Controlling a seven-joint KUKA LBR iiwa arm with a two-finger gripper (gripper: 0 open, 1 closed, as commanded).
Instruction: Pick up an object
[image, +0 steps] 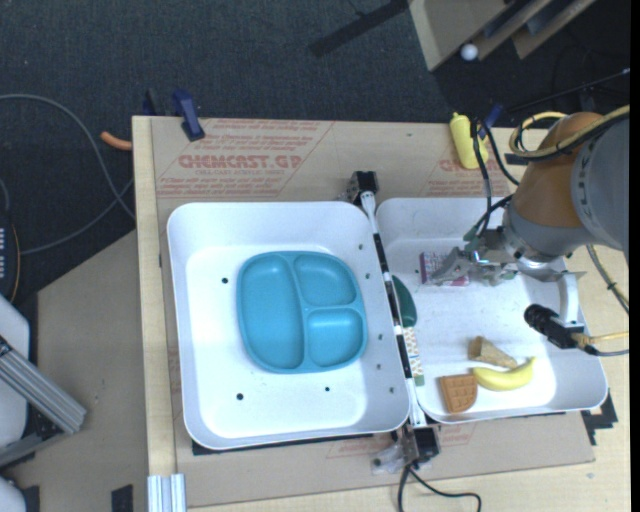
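I've got the gripper (462, 262) low in the right bin (585, 385), over a pink packet (440, 268) (grip state: can't tell), banana (505, 376) nearby.

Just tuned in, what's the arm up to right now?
The arm is reaching into the right bin, its pincer low beside a small pink packet. No grasp is visible. A banana, a cracker and a wedge lie nearer the front. The left bin holds a blue divided plate.
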